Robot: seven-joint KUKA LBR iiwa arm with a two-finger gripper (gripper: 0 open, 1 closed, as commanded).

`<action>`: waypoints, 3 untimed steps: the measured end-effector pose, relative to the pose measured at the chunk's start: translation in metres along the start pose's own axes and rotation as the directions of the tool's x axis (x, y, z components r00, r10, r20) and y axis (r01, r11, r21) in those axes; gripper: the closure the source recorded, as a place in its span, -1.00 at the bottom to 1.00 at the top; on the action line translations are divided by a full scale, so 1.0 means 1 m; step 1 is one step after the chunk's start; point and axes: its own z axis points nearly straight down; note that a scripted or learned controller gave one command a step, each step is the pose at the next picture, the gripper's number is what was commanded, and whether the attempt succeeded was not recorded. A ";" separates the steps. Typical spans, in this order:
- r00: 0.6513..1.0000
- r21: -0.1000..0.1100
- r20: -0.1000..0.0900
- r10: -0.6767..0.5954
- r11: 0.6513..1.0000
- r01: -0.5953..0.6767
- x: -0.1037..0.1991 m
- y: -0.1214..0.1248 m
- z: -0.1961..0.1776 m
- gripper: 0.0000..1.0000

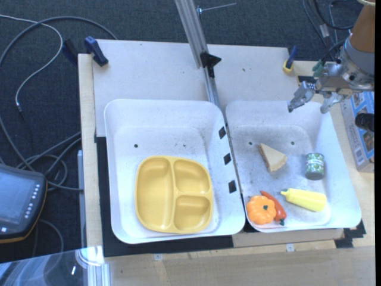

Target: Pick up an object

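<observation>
The counter [155, 70] is a pale, speckled board set on dark carpet, with cables looping across the floor at 9 and 10 o'clock and a dark handheld screen [18, 204] at 8 o'clock. A slanted metal rail [190, 16] runs down from 12 o'clock to the seam between the two white bins.

The left bin [161, 121] holds a yellow divided plate [174, 193].

The right bin [333, 159] holds a tan wedge [272, 158] near its centre, a small green-labelled can [314, 165] at 3 o'clock of the wedge, a yellow squeeze bottle [305, 199] at 5 o'clock, and an orange pumpkin [262, 210] touching a red pepper [275, 205] at 6 o'clock.

The pincer [312, 100] hangs above the right bin's 1 o'clock corner, fingers spread apart with nothing between them, well apart from every object.
</observation>
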 end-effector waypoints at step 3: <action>1.000 0.006 0.000 0.002 1.000 -0.002 -0.008 -0.013 0.100 -1.00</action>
